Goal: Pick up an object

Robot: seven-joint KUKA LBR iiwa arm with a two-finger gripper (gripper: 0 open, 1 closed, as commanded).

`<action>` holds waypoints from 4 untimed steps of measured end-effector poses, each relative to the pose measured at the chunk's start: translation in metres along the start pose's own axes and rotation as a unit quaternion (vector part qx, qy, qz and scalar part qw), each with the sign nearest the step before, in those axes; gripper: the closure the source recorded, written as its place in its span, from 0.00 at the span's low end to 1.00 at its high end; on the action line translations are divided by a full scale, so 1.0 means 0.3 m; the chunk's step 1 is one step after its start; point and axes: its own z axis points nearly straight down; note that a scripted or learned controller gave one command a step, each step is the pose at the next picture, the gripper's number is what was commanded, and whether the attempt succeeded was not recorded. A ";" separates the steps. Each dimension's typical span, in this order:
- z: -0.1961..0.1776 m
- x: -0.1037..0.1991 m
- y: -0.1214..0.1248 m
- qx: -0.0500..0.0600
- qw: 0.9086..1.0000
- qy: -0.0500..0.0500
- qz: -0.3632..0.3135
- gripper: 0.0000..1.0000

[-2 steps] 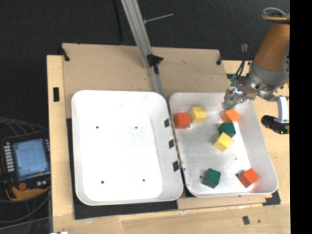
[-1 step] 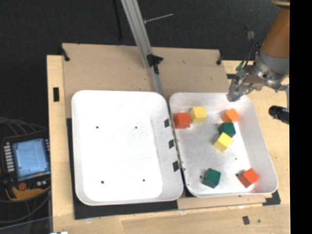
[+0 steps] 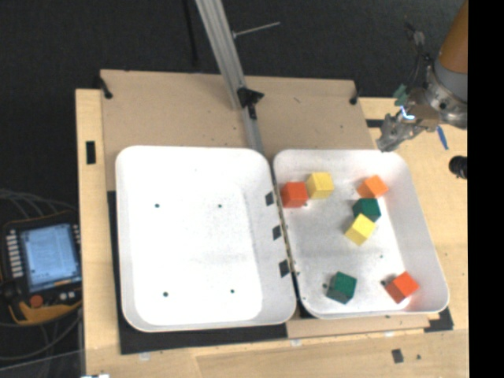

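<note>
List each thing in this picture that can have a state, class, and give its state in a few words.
gripper: above the right bin's far right corner, holding nothing visible
right bin: holds seven blocks
left bin: no blocks in it
green block: touching a yellow block
orange block: beside another yellow block
handheld screen: lit

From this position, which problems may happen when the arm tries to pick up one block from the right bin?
1. The green block touches the yellow block below it, so a grasp on either may push the other.
2. The orange block lies close to the right bin's rim, so a finger may strike the wall.
3. The gripper hangs over the bin's far corner, away from the blocks, so it must travel before descending.
</note>
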 end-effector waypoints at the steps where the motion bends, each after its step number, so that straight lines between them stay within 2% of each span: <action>1: 0.001 0.172 -0.047 0.003 1.000 0.001 -0.001 1.00; 3: 0.020 0.430 -0.174 0.003 1.000 0.001 -0.001 1.00; 4: 0.097 0.584 -0.233 0.004 1.000 0.001 -0.001 1.00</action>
